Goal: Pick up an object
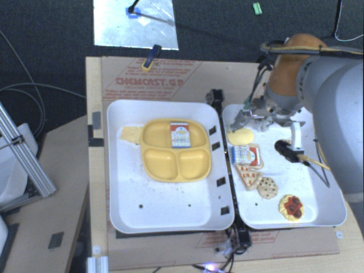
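Landmark: blue-and-white packet (246, 154), lying flat in the right bin (321, 181) close to the wall shared with the left bin (170, 206)

- Yellow lump (240, 136): oval, pale; just beyond the packet on its far side, touching it or nearly so. Long axis runs across the view, parallel to the packet's far edge
- Gripper (244, 123): farther from the packet again, directly past the lump, low over it and perhaps touching it. Open or closed: cannot tell, metalwork too cluttered
- Waffle wedge (248, 176): against the packet's near edge
- Cookie (267, 187): near side of the packet, off toward the arm
- Red-topped disc (292, 207): farther the same way, well apart from the packet

Judgement: the lump is the likely target, being the closest piece to the gripper. It lies from the gripper toward the packet, a short drop away. A grip across its short axis looks soundest; the packet beside it may get nudged or pinched along
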Available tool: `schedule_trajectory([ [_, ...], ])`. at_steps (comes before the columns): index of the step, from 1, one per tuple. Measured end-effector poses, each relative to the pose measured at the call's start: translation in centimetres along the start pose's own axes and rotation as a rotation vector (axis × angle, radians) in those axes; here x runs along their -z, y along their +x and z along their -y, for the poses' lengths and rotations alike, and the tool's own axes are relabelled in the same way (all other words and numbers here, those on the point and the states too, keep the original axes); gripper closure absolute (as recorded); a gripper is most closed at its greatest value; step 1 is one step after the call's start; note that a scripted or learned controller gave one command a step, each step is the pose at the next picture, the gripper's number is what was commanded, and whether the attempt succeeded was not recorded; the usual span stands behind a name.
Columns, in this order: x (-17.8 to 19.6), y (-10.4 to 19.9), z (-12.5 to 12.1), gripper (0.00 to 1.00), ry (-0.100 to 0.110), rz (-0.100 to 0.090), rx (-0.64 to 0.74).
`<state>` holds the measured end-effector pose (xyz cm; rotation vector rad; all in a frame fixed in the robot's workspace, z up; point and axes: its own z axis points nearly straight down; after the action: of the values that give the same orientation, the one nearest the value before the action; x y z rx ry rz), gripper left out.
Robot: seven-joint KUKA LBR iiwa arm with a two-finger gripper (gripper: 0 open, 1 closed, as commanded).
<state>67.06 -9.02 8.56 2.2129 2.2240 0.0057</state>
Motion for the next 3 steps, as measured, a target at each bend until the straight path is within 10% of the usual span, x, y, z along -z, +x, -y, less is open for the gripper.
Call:
schedule_trajectory([
  [1,-0.1,0.3,3.1,0.0,0.006,0.0,-0.005],
  [3,-0.1,0.8,1.5,0.0,0.005,0.0,0.0],
])
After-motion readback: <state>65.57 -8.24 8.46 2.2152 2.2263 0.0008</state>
